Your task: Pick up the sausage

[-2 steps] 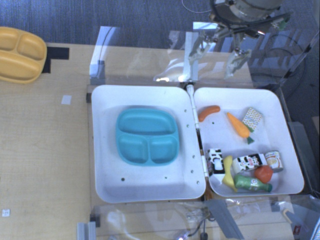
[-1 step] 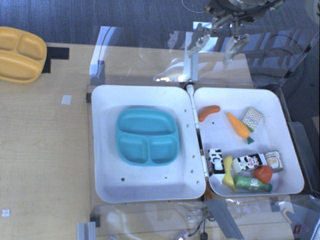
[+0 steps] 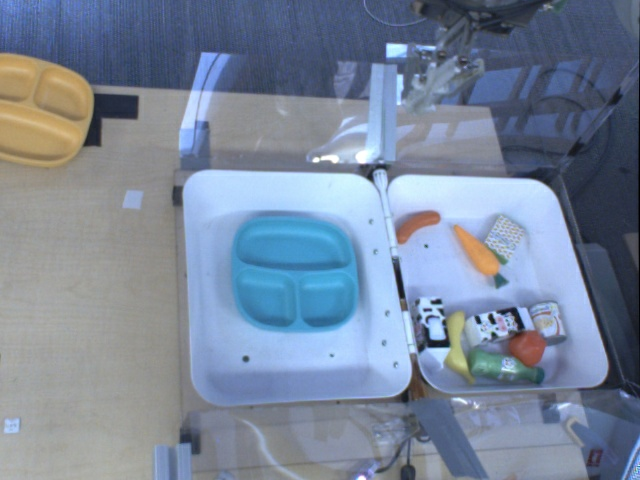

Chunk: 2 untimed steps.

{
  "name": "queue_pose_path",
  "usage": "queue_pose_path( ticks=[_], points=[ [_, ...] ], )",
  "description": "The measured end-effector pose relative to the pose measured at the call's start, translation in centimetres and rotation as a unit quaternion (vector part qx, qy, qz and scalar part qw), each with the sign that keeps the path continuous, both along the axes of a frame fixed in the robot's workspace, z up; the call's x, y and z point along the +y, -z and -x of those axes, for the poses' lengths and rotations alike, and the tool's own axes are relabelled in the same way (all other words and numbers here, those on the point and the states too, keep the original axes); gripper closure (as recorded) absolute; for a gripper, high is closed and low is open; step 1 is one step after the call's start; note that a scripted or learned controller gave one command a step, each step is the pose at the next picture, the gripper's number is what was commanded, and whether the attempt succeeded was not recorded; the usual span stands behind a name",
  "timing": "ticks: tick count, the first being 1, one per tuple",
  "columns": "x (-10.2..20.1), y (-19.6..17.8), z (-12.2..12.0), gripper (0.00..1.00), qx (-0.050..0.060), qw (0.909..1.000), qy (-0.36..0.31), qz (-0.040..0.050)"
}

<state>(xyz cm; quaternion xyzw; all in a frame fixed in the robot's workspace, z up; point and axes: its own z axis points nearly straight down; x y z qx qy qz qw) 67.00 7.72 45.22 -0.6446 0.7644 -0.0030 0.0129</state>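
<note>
The sausage [image 3: 417, 225] lies in the right-hand bin [image 3: 560, 208], close against the divider [image 3: 392, 258] that parts the two bins and near that bin's far edge, slightly curved and lying at a slant. Just beyond it, further from the divider, are a toy carrot [image 3: 477, 251] and a small patterned packet [image 3: 505, 236]; the rest of the clutter sits well away at the bin's near end. The hand [image 3: 437, 73] hangs high beyond the far edge of that bin, above the worktop [image 3: 90, 268], and from here I cannot tell whether it is spread or pressed together; nothing is visibly held in it. To my eye the pick has not begun. Done well, the hand would travel towards the near side until it is over the sausage's middle, turn so it closes across the short width, and come straight down. The divider is the awkward part, I reckon: little room on that side, so one side of the grip could catch the bin wall or nudge the sausage away.
</note>
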Motion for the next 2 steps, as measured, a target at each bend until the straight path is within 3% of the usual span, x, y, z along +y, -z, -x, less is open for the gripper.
queue_pose_path(
  ticks=[2],
  points=[
    [0.4, -2.8, -0.2, 1.00, -0.011, 0.9999, 0.002, -0.0061]
  ],
)
